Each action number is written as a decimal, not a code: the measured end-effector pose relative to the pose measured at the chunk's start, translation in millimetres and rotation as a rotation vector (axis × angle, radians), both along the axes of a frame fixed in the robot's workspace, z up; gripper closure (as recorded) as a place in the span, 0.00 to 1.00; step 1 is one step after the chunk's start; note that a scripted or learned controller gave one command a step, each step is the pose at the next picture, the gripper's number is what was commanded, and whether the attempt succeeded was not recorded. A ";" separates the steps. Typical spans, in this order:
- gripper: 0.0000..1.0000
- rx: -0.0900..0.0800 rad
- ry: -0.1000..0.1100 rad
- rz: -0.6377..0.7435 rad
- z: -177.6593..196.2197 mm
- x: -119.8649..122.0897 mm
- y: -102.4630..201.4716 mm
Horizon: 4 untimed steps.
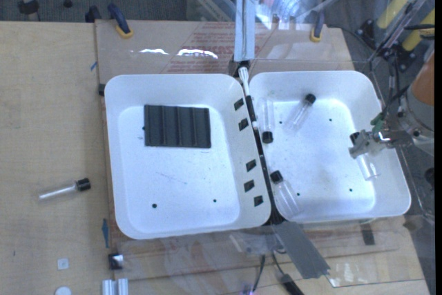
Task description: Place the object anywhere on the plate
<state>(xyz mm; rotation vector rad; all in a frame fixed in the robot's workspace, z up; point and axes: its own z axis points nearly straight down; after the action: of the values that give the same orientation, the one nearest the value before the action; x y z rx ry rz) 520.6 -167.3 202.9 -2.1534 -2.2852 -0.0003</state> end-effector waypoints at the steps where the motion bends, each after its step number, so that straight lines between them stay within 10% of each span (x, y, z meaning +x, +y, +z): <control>1: 1.00 -0.001 0.000 -0.012 77.0 20.2 59.3; 2: 1.00 -0.003 -0.001 -0.425 187.8 37.3 130.7; 3: 1.00 -0.003 0.004 -0.680 49.2 11.5 166.3; 4: 1.00 -0.003 0.006 -0.575 40.9 5.7 252.4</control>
<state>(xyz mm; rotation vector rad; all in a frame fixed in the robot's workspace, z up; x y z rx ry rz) 526.3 85.1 243.8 -2.7106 -1.5803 0.0093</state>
